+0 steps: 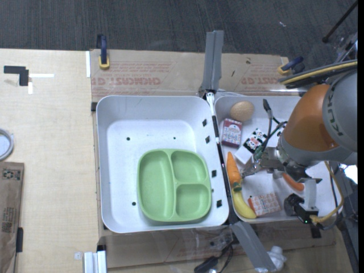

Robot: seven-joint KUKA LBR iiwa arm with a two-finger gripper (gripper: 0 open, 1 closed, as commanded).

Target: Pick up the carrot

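We see the gripper (245, 172) low in the right bin (327, 218), its slim fingers (251, 168) drawn to a narrow gap with nothing between them, their tips aimed toward the bin's left wall. The arm (310, 127), grey with an orange band, enters from the right and covers much of this bin. The carrot (232, 169) lies just left of the fingertips, touching or nearly so; we cannot tell which. Its long axis runs roughly up and down the view along the left wall, and which end is the tip we cannot make out. A banana (243, 205) lies just below the carrot, a small packet (265, 203) beside it. Farther up we note a pink box (231, 132) and a brown egg-shaped item (242, 110). The left bin (114, 152) holds a green divided plate (174, 185).
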